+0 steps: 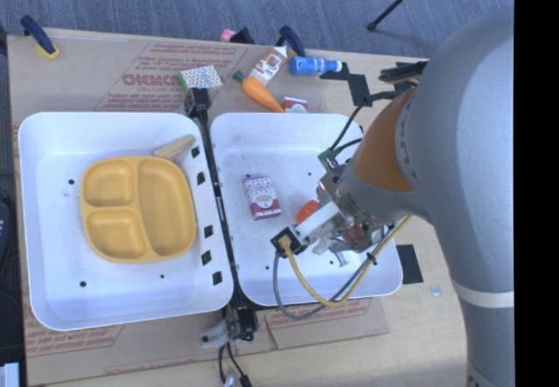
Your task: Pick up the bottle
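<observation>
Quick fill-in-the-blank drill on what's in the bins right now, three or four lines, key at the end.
1. The yellow divided plate lies in the ____ bin.
2. The small red carton lies in the ____ bin.
3. The gripper hangs over the ____ bin.
4. The carrot lies ____ the bins.

Missing words: left; right; right; outside

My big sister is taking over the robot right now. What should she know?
Gripper: low inside the right bin; whether its fingers are open or shut cannot be told.
An orange thing lies right by the gripper, partly hidden. A small red and white box sits in the same bin.
A bottle with an orange cap lies on the cardboard behind the bins, beside a carrot and a blue bottle.
Left bin: yellow divided plate.
Done: no bottle seen held. Left: grasp and lift one.
</observation>
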Controlling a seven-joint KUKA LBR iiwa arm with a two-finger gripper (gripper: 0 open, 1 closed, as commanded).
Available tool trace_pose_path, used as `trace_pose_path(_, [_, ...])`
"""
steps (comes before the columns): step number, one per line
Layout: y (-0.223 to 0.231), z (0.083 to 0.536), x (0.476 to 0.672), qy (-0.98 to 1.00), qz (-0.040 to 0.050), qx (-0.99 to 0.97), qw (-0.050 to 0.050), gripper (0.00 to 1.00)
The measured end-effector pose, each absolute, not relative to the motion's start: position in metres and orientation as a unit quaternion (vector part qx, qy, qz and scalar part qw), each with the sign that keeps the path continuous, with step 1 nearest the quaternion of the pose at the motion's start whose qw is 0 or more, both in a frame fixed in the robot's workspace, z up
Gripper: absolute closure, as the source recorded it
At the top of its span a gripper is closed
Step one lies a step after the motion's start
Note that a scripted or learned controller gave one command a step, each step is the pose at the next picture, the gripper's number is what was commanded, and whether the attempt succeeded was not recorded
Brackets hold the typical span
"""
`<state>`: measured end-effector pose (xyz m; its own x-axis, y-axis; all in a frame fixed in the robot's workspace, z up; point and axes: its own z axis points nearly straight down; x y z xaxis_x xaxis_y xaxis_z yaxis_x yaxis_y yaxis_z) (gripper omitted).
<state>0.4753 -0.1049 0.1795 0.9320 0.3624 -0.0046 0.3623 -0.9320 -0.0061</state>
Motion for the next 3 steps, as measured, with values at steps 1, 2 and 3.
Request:
trace_pose_path(1, [-0.134, 0.294, 0.477, -0.184, 0.0011, -0.983, 0.001, 1.0])
trace_pose_path(2, [-0.082, 0.246, 0.476, -0.104, 0.0026, -0.995, 0.003, 1.0])
trace_pose_path(3, [-0.209, 0.361, 0.476, -0.103, 0.0008, -0.995, 0.001, 1.0])
